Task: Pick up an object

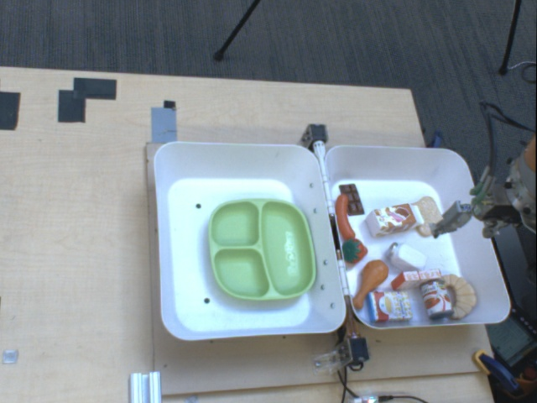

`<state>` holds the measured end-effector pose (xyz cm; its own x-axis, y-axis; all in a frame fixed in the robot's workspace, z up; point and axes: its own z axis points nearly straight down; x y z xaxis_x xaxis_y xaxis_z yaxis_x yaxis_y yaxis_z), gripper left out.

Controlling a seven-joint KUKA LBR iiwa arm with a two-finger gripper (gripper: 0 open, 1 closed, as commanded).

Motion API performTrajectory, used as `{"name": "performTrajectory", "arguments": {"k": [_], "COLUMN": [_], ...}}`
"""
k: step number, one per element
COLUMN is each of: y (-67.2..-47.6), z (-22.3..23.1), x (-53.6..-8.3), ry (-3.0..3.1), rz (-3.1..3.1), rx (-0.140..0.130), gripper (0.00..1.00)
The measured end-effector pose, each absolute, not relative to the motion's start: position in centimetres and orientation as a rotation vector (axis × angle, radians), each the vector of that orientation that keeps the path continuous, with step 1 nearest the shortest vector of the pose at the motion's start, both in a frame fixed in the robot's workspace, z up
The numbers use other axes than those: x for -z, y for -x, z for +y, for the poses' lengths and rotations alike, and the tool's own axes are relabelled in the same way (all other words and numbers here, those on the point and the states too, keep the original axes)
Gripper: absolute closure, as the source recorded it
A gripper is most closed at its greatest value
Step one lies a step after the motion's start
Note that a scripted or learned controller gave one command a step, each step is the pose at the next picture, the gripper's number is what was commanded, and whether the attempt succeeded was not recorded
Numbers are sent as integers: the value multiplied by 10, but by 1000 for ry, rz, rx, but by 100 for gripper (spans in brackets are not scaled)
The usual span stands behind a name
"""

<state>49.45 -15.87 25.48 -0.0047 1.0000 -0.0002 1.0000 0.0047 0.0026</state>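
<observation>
Worktop carries two bins; gripper hovers over right bin beside food toys, finger state cannot be told.

Wood bench bears two white bins; dark patches, perhaps tape.

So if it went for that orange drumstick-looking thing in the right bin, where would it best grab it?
Probably across the narrow lower end of the orange drumstick, coming straight down from above. It lies flat and slanted, thick end up-right, thin end toward the divider. The blue-and-white carton sits close on its right, so the fingers should straddle the thin shaft where there is more room.
</observation>
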Motion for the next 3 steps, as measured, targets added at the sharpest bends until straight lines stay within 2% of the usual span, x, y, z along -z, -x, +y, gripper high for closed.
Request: {"name": "performTrajectory", "arguments": {"k": [1, 2, 3], "y": [-585, -646, -599], "z": [-165, -115, -127], "x": [-162, -85, -85], "ry": [-2215, -2213, -2216], "rz": [2228, 2226, 2222], "rx": [-1, -5, -3], "gripper": [0, 0, 0]}}
